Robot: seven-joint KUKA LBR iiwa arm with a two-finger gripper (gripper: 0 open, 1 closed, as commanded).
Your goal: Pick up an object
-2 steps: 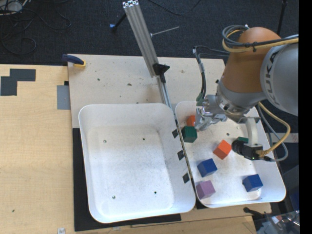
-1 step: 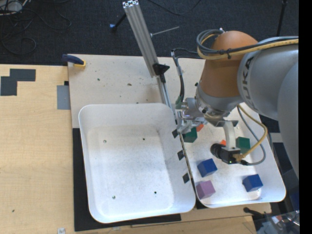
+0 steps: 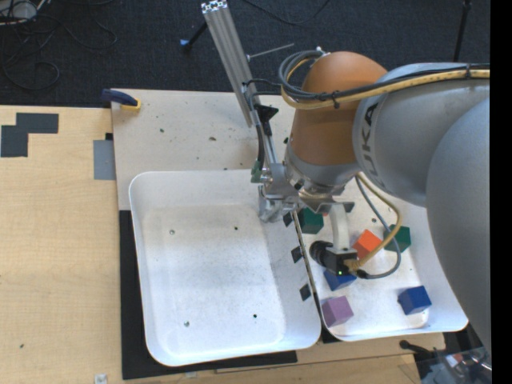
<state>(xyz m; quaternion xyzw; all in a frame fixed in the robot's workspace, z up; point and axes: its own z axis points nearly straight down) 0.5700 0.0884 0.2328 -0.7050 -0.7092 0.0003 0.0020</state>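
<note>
The grey arm with its orange band [image 3: 336, 110] loomed nearest. Its gripper [image 3: 276, 202] hung at the left white bin's [image 3: 208, 334] upper right corner, grip unreadable; small purple cube [image 3: 337, 310] lay unpicked in the right bin [image 3: 400, 328].

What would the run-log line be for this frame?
arm: over right bin | gripper: near bin divider | grasp: none seen | purple block, blue block: lying in bin

Blocks [image 3: 337, 310] in right bin [image 3: 448, 320]
</note>
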